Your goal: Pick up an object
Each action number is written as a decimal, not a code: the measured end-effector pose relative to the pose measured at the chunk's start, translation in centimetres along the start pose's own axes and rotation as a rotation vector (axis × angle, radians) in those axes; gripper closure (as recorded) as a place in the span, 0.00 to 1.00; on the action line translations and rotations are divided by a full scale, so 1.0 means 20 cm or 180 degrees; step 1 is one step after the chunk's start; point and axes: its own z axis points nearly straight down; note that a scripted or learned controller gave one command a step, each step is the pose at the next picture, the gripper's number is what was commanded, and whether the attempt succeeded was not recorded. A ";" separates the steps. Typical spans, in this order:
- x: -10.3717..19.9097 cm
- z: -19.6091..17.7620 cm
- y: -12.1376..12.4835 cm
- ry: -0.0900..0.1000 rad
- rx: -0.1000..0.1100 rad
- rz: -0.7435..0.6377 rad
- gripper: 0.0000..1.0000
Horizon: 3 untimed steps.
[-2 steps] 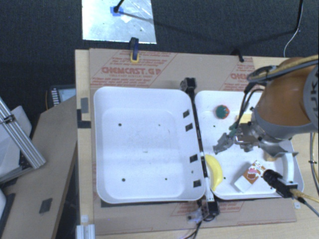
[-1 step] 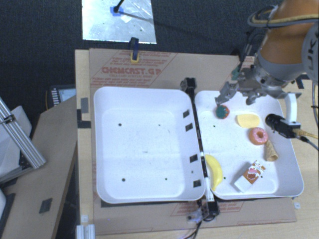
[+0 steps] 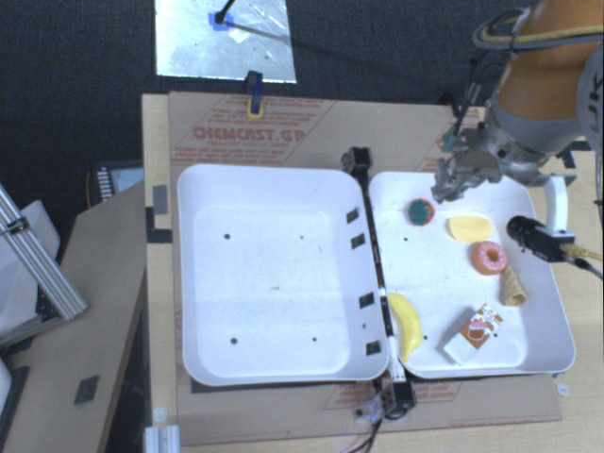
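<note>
White plastic forms both shallow bins in the camera view, and every loose thing lies in the right bin (image 3: pixel 543 352), while the left bin (image 3: pixel 198 253) holds nothing to pick. The gripper (image 3: pixel 451 187) hangs over the far end of the right bin, at the end of the grey arm (image 3: pixel 543 64) that reaches in from the right; whether it is spread or pressed together cannot be told from this slant, and nothing is seen caught in it. The nearest candidate is the small green and red ball (image 3: pixel 421 212), which lies just beside the gripper, toward the near side and a little to the left in the picture, close to the divider between the bins. It is round, so no long axis constrains the wrist angle. The yellow slice (image 3: pixel 470 227) sits just to the right of the ball, and the pink doughnut (image 3: pixel 489 257) lies nearer the camera again. The banana (image 3: pixel 407 324) and the small box (image 3: pixel 475 333) are well apart from the gripper, at the near end. In my judgement the coming move is a short shift toward the ball, then a descent.
</note>
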 end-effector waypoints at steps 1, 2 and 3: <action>0.00 0.00 0.00 0.0000 0.0003 0.0000 0.00; 0.00 -0.05 0.00 0.0000 -0.0008 -0.0015 1.00; 0.00 -0.05 0.00 -0.0001 -0.0005 -0.0015 0.00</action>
